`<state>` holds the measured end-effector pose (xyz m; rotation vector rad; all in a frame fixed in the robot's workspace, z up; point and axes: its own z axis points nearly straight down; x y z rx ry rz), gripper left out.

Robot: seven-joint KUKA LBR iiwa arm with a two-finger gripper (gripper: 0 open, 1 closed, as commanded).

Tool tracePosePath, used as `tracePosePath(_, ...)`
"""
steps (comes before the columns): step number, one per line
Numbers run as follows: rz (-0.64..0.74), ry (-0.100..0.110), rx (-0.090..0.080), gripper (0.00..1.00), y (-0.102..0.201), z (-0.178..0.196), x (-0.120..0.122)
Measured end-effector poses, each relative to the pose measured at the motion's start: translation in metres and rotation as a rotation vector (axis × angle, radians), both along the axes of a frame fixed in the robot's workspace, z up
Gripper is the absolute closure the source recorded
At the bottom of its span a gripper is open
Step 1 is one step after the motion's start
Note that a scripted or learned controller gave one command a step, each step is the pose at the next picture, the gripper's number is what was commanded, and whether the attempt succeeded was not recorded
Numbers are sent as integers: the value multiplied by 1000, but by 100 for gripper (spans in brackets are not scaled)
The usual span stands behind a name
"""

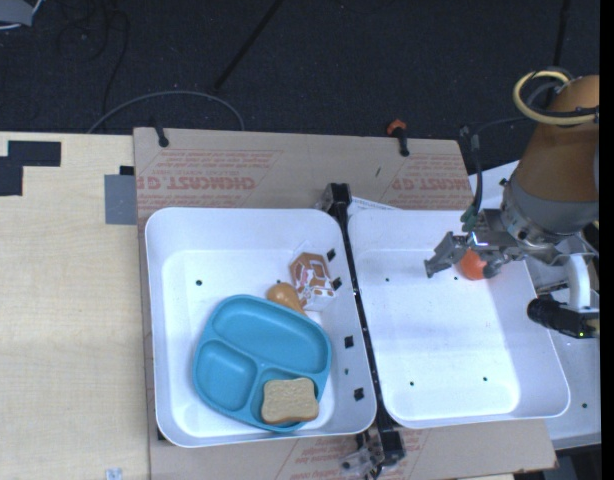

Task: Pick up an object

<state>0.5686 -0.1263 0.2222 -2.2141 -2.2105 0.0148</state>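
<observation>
over the right bin [457, 388], your gripper [471, 259] seems to pinch a small orange object [472, 266]; blue tray [249, 353] sits left.

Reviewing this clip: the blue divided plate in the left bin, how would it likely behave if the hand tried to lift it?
The blue divided plate looks rigid and shallow, probably light plastic. Its low rim gives little to pinch, so it may slip. The slice of bread sitting in one compartment could slide off if it tilts.
</observation>
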Motion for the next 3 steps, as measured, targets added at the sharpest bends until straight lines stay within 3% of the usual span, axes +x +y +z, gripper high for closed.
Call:
tracePosePath(1, 2, -12, -1, 0, 0, 7, 2)
tracePosePath(3, 2, -7, 0, 0, -6, -120, -1)
